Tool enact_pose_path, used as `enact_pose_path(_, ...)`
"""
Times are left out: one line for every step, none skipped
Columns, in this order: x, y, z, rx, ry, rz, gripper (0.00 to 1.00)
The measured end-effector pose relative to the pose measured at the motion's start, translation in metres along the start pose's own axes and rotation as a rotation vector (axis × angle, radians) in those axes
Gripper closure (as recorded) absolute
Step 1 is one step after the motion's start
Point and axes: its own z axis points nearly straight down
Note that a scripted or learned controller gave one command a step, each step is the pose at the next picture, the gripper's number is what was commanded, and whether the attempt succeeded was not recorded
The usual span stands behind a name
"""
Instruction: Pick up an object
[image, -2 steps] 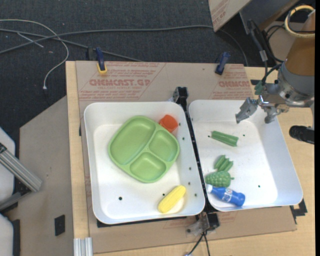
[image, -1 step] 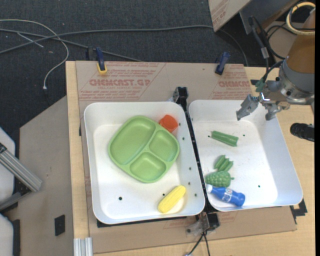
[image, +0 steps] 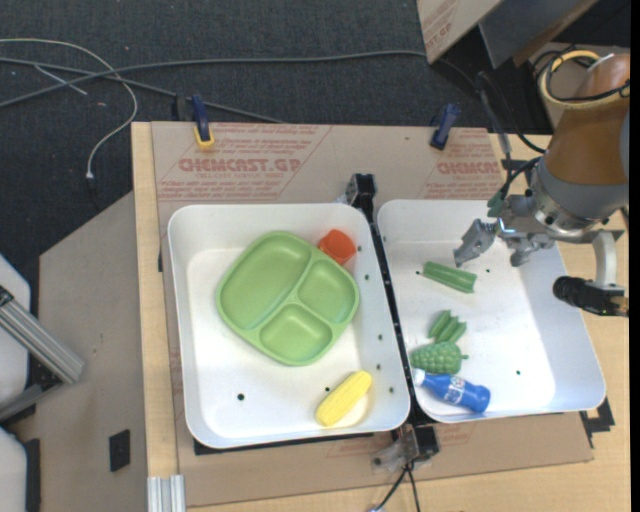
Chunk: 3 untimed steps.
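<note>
My gripper (image: 497, 249) hangs over the upper part of the right bin (image: 560, 340), open, with nothing between its fingers. A flat green stick (image: 448, 277) lies just below and to the left of the left finger (image: 469, 245), apart from it. Lower in the same bin lie a small green leafy piece (image: 447, 326), a bumpy green toy (image: 437, 357) and a blue bottle (image: 455, 392), close to the bin's left wall.
The left bin (image: 190, 300) holds a green divided plate (image: 288, 297), an orange piece (image: 338, 245) at the plate's upper right and a yellow corn cob (image: 344, 398) near the front. A black divider (image: 383, 290) runs between the bins. Clamps stand at the cardboard's back edge.
</note>
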Motion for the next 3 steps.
enact_pose_path(0.002,0.006,0.044,0.001,0.000,0.000,0.00)
enact_pose_path(0.006,0.001,0.088,0.000,0.000,0.000,0.00)
enact_pose_path(0.006,0.002,0.074,-0.005,0.000,0.000,1.00)
